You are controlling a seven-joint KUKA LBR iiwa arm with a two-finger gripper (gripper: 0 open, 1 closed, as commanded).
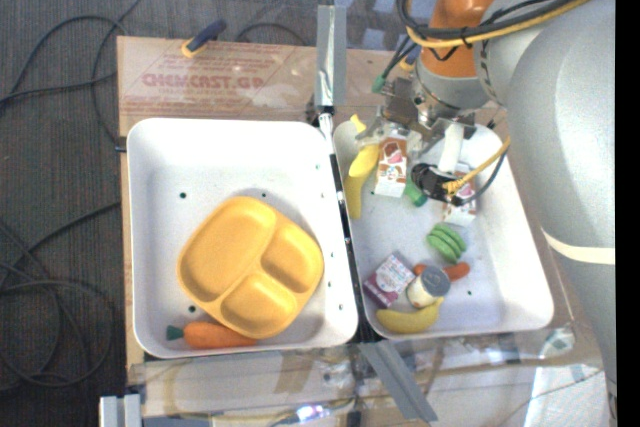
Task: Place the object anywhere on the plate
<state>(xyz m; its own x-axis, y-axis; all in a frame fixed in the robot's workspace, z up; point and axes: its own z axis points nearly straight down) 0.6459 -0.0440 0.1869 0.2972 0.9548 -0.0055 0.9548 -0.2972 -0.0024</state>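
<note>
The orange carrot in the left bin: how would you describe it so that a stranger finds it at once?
Look at the left white bin, which holds a yellow divided plate. Below the plate, along the bin's near edge towards the left corner, lies the orange toy carrot with a green stem end. It is the only other thing in that bin, and it lies beside the plate, not on it.

One fixed camera looks down at a slant from above the bench. Both shallow white plastic bins (140, 245) fit within its frame. The grey arm with its orange band (560, 65) enters from the right edge.

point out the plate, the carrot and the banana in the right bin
plate (251, 264), camera view, on the middle ridge between its compartments
carrot (215, 337), camera view, on the middle of its orange body
banana (410, 319), camera view, on the middle of its curve
</note>
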